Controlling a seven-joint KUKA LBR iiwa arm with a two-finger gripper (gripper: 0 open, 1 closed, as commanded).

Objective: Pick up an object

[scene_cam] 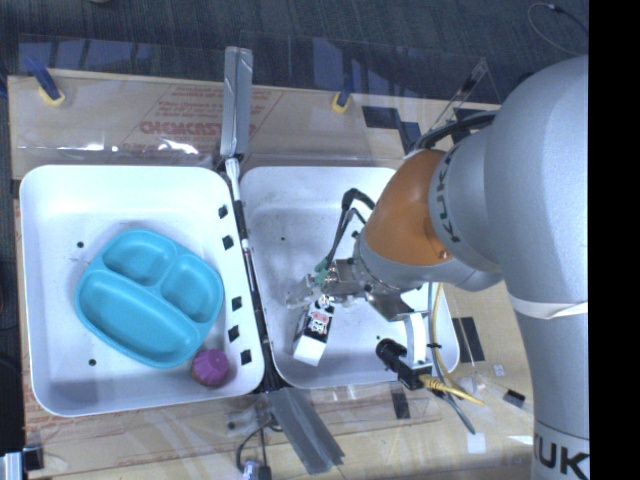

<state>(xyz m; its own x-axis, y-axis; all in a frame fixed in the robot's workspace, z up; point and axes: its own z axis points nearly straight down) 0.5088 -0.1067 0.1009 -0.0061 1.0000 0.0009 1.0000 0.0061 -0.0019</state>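
**Arm low in the right bin, over a small white bottle**

From my station I see the gripper (330,290) down inside the right bin (275,208), hanging just above a small white bottle (314,335) that lies tilted near the bin's front wall. Wrist hardware and cables crowd the tool, so I cannot tell how the pincer stands, and nothing is visibly caught in it.

The bottle looks like light, rigid plastic with a printed label. I judge it stiff enough to squeeze, but smooth and rounded, so it may roll or squirt out sideways. I would close across its body at the labelled middle, not at the narrower end.

The left bin (40,268) holds a blue divided tray (150,298) and a purple ball (211,368) just beside it.
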